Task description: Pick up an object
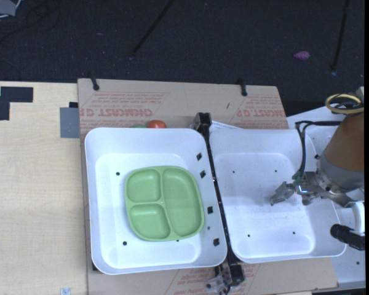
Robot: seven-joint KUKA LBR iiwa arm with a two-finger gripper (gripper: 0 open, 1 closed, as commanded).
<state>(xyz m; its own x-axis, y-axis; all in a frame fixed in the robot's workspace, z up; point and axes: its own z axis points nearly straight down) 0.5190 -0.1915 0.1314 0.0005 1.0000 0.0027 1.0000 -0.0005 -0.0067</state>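
Observation:
A light green divided plate (164, 202) with three compartments lies flat in the middle of the left bin (104, 165). My gripper (287, 192) hangs over the right part of the right bin (258, 165), pointing left, far from the plate. I see nothing in its grasp. Above the gripper rises the orange band (352, 141) of the arm, at the right edge of the view.
A small red object (156, 125) and a bit of something green (137, 126) sit just behind the left bin's back rim, on the cardboard sheet (172, 103). A black divider (210, 183) runs between the bins. Pale wooden benchtop (31, 195) spreads to the left.

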